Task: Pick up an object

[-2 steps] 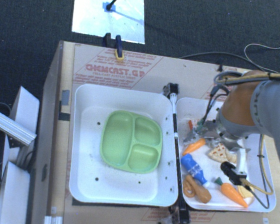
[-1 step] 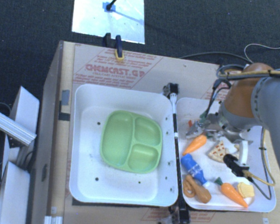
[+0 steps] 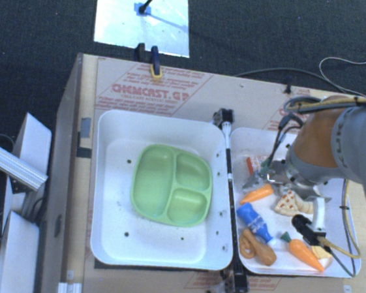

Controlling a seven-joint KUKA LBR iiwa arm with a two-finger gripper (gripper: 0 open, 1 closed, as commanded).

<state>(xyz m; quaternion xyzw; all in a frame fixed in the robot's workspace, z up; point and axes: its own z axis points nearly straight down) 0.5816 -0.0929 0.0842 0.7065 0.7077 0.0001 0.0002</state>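
Note:
The right white bin (image 3: 249, 140) holds several toy foods. An orange carrot (image 3: 257, 194) lies near its left wall, with a pizza slice (image 3: 287, 203) just to its right. Below them lie a blue bottle (image 3: 255, 223), a brown pretzel-like piece (image 3: 257, 246) and a second carrot (image 3: 304, 253). A small red piece (image 3: 250, 164) lies further back. My gripper (image 3: 263, 177) hangs low over the bin, just above the first carrot and left of the pizza slice. The arm's wrist (image 3: 314, 151) covers the bin's back right part.
The left white bin (image 3: 104, 232) holds a green divided plate (image 3: 172, 185). A black rail (image 3: 229, 174) runs between the two bins. Cables loop around the wrist and along the right bin's right side (image 3: 345, 220). Dark floor surrounds the bench.

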